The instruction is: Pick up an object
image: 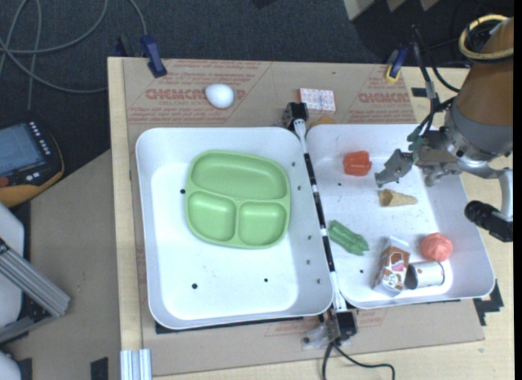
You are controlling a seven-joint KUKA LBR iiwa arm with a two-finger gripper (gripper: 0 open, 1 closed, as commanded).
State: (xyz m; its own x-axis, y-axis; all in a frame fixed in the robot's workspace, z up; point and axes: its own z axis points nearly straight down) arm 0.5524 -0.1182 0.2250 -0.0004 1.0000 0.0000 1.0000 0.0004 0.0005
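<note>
Over right bin (457,285), claw (405,166) hanging low above bin floor, fingers spread, nothing between them. Released, no contact with any item visible.

Closest candidates: tan wedge (397,199) just below the claw, lying flat on bare floor; red block (356,163) just to its left, near the upper part of the bin. Either one a plausible pick target; which one is intended, impossible to tell. Wedge flat and thin, so probably little for fingers to close on. Block chunkier, likely the easier grasp.

Further down: green pod (348,238) lying at a slant close to the divider between the bins. Little room on the divider side for a finger. Along the near edge: small carton (393,270) tilted, touching a white cup (426,274) on its side; pink ball (437,246) just above the cup. Crowded cluster, near the rim, poor finger clearance; ball likely to roll if nudged.

Open floor around wedge and block on all sides, hence good approach from above. Arm entering from the right over the bin's far rim, cables trailing close by.

Left bin (163,231) holding a green divided tray (238,199), central, well clear of walls. Outside the bins, on the tabletop (130,93): white egg (218,95) and a small patterned box (317,99), both beyond the upper rims.

Task judged not yet begun: nothing lifted.
</note>
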